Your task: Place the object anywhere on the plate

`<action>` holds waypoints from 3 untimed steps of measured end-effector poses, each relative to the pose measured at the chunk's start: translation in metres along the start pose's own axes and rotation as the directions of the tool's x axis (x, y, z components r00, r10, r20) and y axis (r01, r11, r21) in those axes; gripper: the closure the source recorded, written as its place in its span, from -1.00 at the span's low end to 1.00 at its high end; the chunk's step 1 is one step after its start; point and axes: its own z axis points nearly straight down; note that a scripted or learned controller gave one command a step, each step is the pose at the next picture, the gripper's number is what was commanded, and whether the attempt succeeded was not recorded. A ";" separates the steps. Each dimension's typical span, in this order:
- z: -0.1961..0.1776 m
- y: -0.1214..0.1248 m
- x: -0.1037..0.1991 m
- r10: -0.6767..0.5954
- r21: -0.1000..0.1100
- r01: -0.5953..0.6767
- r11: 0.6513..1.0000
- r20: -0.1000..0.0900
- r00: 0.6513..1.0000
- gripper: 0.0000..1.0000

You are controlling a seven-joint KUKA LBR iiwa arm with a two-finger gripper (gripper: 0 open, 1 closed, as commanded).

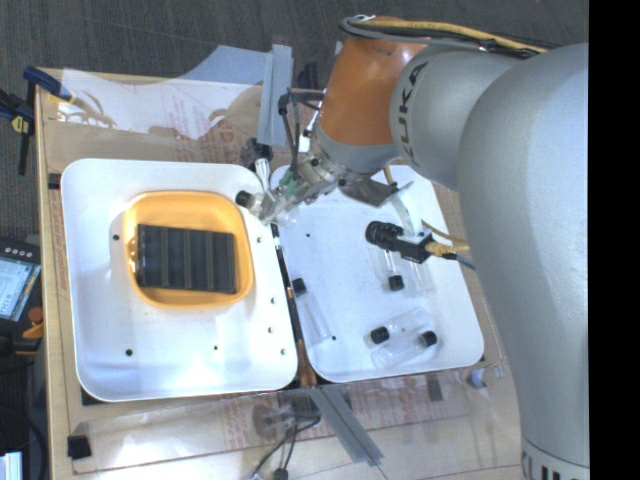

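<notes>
1. Two white bins sit side by side on a bench, seen from above.
2. The left bin [90, 358] holds a yellow plate [186, 251] with a dark ribbed block [188, 259] lying on it.
3. The right bin [340, 358] holds several clear bottles with black caps [400, 340].
4. The grey arm [470, 98] reaches in from the right; its gripper [272, 200] hangs over the bins' shared edge, and whether it is released or clenched cannot be told.

A dark ridged block [188, 259] is lying on the yellow plate [185, 213] in the left bin [90, 348]. The pincer [272, 200] is hanging near both bins' top edges.
</notes>
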 end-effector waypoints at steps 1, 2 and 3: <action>0.000 -0.040 0.048 -0.075 0.000 0.075 0.997 0.000 0.997 1.00; 0.000 0.005 0.048 -0.169 -0.002 0.169 0.986 0.002 0.986 1.00; 0.000 0.005 0.048 -0.169 -0.002 0.169 0.986 0.002 0.986 -1.00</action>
